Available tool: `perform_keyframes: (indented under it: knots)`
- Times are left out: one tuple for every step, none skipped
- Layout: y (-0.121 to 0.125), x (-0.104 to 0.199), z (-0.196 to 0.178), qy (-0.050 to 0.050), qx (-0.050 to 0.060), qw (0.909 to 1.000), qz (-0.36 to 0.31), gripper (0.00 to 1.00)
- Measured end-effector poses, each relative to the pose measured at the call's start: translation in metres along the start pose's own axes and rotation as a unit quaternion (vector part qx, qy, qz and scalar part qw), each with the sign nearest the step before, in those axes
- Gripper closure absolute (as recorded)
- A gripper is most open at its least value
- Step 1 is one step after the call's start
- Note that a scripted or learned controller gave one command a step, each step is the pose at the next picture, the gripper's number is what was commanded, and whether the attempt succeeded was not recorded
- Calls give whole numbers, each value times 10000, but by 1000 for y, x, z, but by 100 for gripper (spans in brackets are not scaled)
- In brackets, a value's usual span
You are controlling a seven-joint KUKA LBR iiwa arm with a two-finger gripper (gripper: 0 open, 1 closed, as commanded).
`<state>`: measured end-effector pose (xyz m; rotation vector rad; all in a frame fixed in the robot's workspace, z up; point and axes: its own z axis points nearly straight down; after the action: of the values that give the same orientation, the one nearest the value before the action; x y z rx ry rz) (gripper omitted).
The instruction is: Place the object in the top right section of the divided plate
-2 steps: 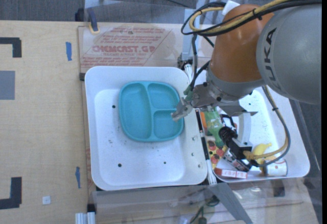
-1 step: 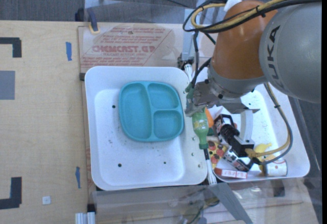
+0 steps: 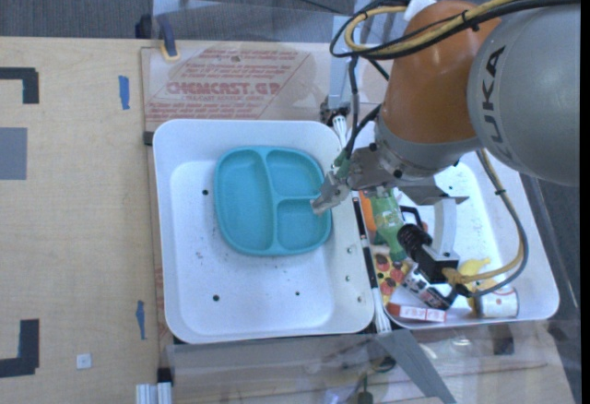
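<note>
Pincer (image 3: 324, 199) and wrist hang low over the right rim of the divided plate (image 3: 249, 199), my tip just where the ridge between its two right-hand sections meets that rim. Whether the pincer is spread or pressed together I cannot tell, my own wrist hides too much of it, and I cannot make out anything pinched in it.

Nearest, at the near edge of the right bin (image 3: 546, 296), lies a red and white box (image 3: 417, 311), and a white cup (image 3: 498, 303) lies on its side closer to the bin's near right corner. Just beyond the box, along the left edge of that bin, sits a small heap of coloured pieces (image 3: 398, 273). Beyond the heap a green thing (image 3: 385, 213) lies partly under my wrist. Which of these is the object meant for the plate I cannot tell.

The teal plate rests in the left bin (image 3: 166, 208), toward its far right corner, well apart from the near edge. Its large section lies to the left. Its top right section (image 3: 293, 173) is just beyond my tip, and the lower right section (image 3: 300, 225) is just on the near side of it.

Farthest, past the far edge of the left bin, a pale board with red print (image 3: 226, 84) lies flat on the bench (image 3: 74, 208).
</note>
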<state>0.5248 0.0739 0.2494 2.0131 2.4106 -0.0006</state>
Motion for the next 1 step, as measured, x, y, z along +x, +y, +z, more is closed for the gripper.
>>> perform_keyframes:
  knots:
    - [12, 59, 21, 9, 13, 9884, -1522, 0]
